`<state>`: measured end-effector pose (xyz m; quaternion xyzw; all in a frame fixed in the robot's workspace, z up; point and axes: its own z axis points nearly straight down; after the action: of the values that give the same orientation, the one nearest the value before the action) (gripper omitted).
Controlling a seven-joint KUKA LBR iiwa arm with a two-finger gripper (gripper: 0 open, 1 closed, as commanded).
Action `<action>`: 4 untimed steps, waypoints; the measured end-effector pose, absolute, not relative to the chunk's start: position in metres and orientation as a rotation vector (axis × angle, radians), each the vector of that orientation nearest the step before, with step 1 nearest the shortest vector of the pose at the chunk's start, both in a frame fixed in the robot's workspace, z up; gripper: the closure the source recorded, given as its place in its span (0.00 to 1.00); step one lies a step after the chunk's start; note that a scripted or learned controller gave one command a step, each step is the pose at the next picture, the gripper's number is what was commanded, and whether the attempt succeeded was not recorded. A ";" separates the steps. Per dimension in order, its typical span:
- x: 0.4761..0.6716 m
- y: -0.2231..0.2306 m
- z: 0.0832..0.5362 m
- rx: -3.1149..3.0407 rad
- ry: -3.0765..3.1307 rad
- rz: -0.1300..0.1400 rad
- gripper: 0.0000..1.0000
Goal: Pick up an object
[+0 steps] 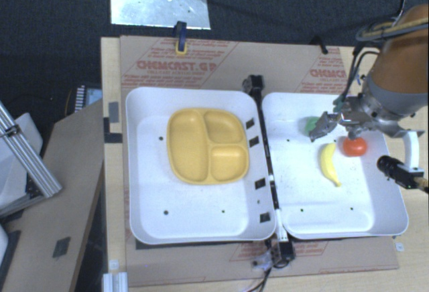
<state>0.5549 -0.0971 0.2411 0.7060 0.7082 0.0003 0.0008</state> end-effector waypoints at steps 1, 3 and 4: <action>0.553 -0.087 0.189 2.221 2.224 -0.001 0.00; 0.548 -0.086 0.082 2.223 2.224 -0.003 0.00; 0.550 -0.087 0.094 2.221 2.220 0.001 1.00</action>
<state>0.5499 -0.0865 0.0945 0.7073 0.7069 0.0005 0.0005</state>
